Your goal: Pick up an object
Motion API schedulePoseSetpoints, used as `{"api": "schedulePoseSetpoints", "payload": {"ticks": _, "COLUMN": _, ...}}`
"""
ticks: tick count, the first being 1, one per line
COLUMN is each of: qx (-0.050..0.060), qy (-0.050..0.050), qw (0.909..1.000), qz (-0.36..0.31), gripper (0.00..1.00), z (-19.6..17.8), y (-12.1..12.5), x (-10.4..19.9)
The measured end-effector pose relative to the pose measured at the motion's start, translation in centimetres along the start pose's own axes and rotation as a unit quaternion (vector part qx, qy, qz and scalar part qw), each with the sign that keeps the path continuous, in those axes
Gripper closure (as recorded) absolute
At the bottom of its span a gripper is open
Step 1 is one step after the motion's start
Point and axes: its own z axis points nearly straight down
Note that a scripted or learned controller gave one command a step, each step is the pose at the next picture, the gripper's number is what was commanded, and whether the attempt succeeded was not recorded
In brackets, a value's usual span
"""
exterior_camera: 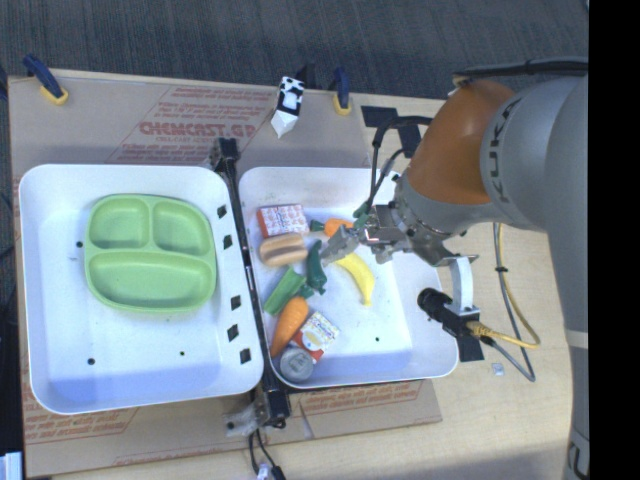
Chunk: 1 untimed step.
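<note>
Reaching in from the right, grey arm with an orange band (455,153) over the right shallow white bin (400,353). Two-finger gripper (352,236) low over the bin's upper middle, right above a small orange toy piece (334,229) and the top end of a curved yellow toy banana (360,276). Cannot tell whether anything sits between them. Just left of the gripper, a toy hot dog in a tan bun (283,249), with a small red-and-white printed packet (281,218) touching it above. Below these, a dark green toy vegetable (314,269), a light green toy pod (284,290) and an orange toy carrot (289,319) lying close together. Near the front wall, a second red-and-white packet (316,333) and a silver tin can (296,365) on its side. In the left shallow white bin (50,368), a light green three-compartment plastic plate (150,253). Black-and-white checkered tag (288,103) on the cardboard behind the bins.
</note>
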Motion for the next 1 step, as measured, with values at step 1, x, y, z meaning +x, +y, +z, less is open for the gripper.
{"api": "schedulePoseSetpoints", "payload": {"ticks": 1, "qx": 0.0, "qy": -0.001, "qw": 1.0, "qz": 0.0, "gripper": 0.0, "z": 10.22, "y": 2.64, "x": -3.52}}
